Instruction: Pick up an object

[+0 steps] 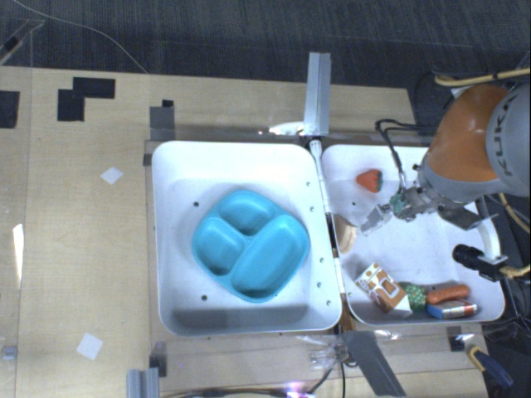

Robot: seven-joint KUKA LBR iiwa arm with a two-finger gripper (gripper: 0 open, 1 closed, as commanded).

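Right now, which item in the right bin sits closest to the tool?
The red strawberry toy, alone near the bin's far wall, just left of the tool. The carton, carrot and blue-red piece all cluster along the near edge, farther off.

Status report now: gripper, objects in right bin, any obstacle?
Gripper low over right bin, nothing seen in it. Strawberry just behind it; carton and carrot at front wall. Nothing in the way.

A red strawberry toy (369, 179) lay near the right bin's far wall; a small carton (382, 288), a green piece (415, 294) and a sausage (448, 292) lay along its near wall.
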